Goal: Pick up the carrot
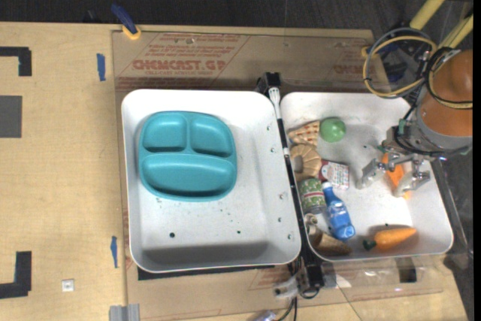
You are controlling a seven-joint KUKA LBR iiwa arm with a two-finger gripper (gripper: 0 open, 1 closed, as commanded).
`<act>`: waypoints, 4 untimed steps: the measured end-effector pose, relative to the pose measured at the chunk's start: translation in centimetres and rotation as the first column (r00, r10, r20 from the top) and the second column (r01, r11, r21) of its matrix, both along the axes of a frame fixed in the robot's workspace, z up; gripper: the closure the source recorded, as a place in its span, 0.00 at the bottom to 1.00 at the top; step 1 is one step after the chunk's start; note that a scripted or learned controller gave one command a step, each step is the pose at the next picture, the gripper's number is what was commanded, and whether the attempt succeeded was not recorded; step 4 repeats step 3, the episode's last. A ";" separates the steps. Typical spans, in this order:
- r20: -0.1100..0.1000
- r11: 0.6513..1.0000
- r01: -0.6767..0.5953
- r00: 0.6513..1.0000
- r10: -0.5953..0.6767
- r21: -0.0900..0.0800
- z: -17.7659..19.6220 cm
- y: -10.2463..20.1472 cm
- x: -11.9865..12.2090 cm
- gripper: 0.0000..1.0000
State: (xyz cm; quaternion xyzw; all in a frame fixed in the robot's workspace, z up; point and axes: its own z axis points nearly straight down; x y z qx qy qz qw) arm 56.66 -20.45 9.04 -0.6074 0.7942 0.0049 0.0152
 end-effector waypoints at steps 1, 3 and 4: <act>0.005 1.000 0.003 1.000 -0.003 -0.009 1.1 -0.3 0.2 1.00; -0.008 0.722 -0.692 0.722 0.692 -0.028 5.6 3.6 3.6 1.00; -0.008 0.722 -0.692 0.722 0.692 -0.028 5.6 3.6 3.6 1.00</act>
